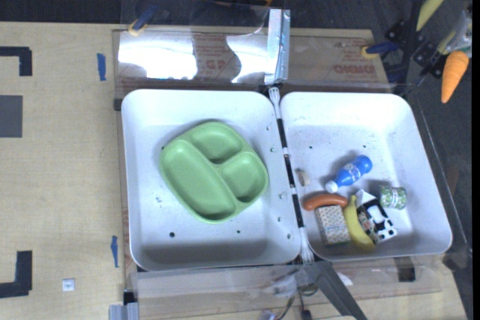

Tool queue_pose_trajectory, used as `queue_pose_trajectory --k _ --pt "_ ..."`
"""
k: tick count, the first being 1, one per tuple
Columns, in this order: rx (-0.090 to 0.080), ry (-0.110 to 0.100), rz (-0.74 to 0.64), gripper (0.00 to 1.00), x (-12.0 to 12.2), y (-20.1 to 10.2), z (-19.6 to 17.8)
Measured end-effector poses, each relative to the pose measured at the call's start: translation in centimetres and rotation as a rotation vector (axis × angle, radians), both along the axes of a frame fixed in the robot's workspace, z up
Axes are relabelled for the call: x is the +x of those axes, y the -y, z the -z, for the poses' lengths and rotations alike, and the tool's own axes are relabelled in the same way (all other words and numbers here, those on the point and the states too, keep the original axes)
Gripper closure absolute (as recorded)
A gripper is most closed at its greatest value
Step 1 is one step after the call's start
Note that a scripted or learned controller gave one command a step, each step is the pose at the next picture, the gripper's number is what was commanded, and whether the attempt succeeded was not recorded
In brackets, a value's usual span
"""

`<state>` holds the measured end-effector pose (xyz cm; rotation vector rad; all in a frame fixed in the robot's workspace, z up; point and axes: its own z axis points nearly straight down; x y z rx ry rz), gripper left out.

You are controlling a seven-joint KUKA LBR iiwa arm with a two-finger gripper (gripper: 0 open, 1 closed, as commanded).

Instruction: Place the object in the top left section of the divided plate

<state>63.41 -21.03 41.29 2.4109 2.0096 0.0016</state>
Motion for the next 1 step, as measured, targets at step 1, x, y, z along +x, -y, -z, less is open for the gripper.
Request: queue_pose_trajectory --k 1 --pt "-0.002 0.004 0.001 1.00 0.08 0.02 -1.09"
